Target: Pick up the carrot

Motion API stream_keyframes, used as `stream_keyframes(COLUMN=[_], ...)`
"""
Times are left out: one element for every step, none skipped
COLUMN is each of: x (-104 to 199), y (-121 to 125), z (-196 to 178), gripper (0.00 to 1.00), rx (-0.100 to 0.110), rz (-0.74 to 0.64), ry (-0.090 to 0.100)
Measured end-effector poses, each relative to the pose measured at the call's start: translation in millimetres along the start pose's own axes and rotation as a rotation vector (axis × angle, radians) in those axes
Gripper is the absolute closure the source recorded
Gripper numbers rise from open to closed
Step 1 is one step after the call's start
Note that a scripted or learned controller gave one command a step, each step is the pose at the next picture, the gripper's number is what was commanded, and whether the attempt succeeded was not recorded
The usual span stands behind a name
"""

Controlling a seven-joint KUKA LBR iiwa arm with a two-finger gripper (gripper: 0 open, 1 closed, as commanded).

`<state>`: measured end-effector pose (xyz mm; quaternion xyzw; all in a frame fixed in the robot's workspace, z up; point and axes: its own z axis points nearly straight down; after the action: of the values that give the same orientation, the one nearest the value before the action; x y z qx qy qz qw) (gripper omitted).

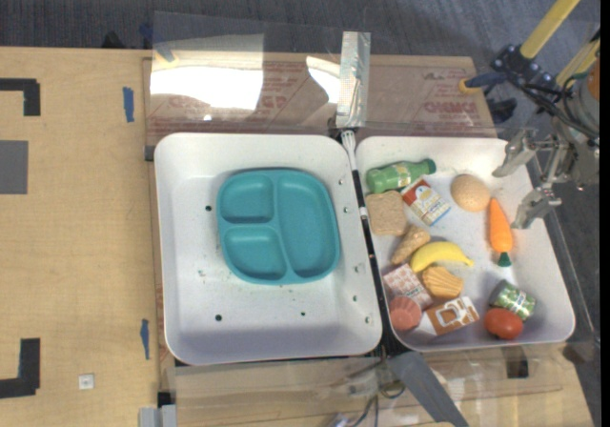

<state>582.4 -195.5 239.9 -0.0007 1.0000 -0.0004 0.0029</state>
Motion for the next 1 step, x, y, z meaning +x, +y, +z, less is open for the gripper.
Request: stream_keyframes(x=[3.3], y=[-7.2], z=[133.9], gripper=[0.00], rx=[-0.005], rz=[0.078], ry=[0.015])
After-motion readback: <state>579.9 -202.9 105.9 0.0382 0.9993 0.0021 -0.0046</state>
